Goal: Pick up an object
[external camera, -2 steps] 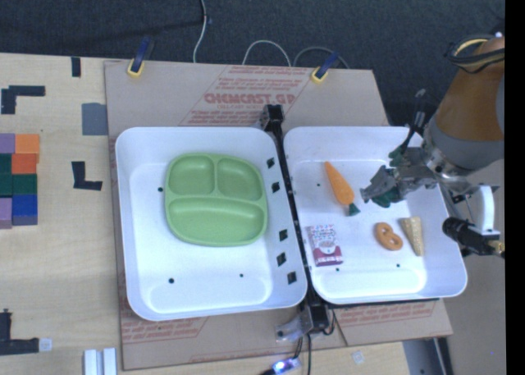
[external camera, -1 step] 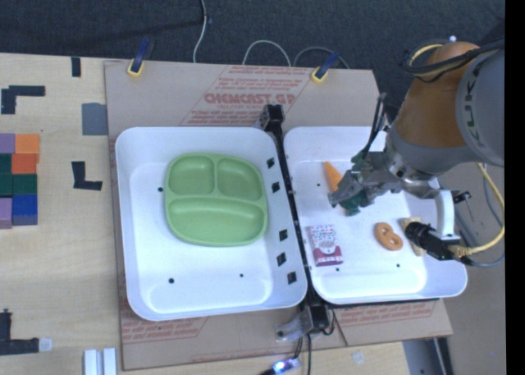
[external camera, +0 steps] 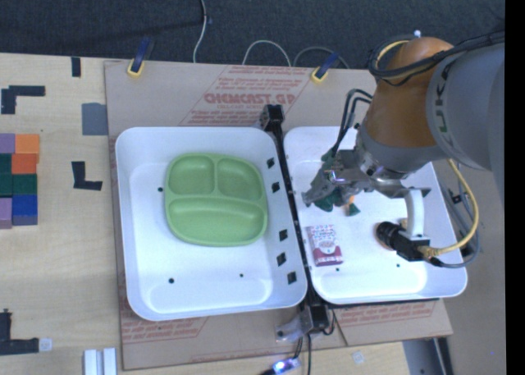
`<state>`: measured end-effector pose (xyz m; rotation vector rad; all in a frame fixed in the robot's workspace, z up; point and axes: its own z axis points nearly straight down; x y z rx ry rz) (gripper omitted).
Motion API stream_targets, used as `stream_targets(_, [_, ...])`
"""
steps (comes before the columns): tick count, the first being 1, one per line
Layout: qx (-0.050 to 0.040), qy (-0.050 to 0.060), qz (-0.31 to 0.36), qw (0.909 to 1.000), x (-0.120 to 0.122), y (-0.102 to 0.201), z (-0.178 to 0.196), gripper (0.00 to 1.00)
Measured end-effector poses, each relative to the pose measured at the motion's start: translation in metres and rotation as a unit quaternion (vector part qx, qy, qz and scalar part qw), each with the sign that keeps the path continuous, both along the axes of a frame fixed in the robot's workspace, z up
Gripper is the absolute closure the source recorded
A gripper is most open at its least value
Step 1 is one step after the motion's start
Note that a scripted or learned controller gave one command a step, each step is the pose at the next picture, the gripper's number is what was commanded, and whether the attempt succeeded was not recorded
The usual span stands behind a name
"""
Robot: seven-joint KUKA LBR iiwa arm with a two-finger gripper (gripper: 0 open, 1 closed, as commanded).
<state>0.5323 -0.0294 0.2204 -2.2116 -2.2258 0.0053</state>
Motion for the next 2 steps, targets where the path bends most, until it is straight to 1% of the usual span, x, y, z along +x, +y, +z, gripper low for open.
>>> stream_targets(1, [-0.0005,0.001,-0.001,1.0000,-0.011,0.051,-0.001,1.00])
stream_targets(2, [-0.0009,0.001,-0.001,1.0000,-0.003,0.099,-0.010,1.00])
